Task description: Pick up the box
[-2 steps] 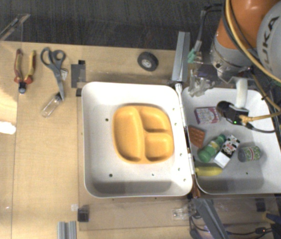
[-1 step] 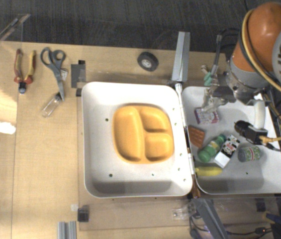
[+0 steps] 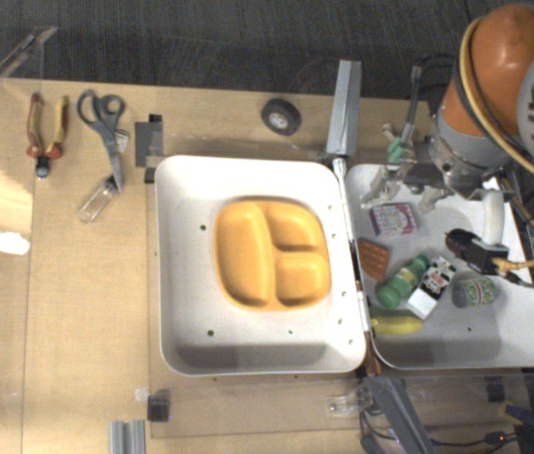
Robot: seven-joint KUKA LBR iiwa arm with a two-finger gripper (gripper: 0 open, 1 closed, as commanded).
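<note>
Above the right bin [image 3: 531, 353], the gripper [image 3: 401, 185] hangs near the box [image 3: 392, 219]; I can't tell its fingers' state. It might grab the bottle [image 3: 401, 285] nearby.

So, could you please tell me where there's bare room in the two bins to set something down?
The left bin has a free white margin all around the yellow tray, widest along the near edge. In the right bin, the near right corner beyond the small can is bare. Its left side is crowded: box, green bottle, banana.
</note>
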